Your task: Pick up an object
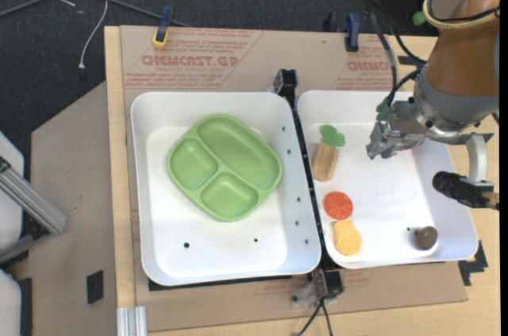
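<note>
— Where's the gripper (383, 142) hanging?

— Over the right bin (456, 251), upper middle. I can't tell its grasp from here.

— Nearest thing to grab?

— The tan cylinder (324, 161), lying off toward the left bin (143, 191), long axis roughly up-and-down the bin. The green piece (332, 137) touches its top; the red disc (339, 205) and the yellow piece (347, 237) lie below.

The arm (464, 48) is cut off by the right edge.

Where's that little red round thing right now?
The red round thing lies in the right bin, near its left wall, between the tan block and the yellow piece.
</note>
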`<act>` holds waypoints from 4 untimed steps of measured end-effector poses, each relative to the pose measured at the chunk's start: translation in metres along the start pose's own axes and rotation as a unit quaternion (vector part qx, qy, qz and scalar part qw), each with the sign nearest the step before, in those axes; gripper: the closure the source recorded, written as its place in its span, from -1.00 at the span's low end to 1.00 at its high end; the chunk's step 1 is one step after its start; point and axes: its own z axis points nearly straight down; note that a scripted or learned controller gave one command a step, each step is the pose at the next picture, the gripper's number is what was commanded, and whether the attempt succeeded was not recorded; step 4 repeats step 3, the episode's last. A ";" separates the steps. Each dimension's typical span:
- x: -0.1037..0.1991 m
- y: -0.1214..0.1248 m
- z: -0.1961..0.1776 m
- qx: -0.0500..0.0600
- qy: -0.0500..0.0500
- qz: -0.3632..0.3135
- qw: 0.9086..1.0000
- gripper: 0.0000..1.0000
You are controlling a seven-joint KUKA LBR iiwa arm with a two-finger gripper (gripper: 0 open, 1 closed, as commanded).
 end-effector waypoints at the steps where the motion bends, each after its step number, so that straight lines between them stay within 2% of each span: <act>1: 0.048 0.009 0.013 0.001 0.000 0.000 1.000 1.00; 2: 0.105 0.025 0.018 -0.001 0.000 -0.001 1.000 1.00; 3: 0.151 0.021 0.018 -0.001 0.000 -0.001 1.000 1.00; 4: 0.151 0.021 0.018 -0.001 0.000 -0.001 1.000 1.00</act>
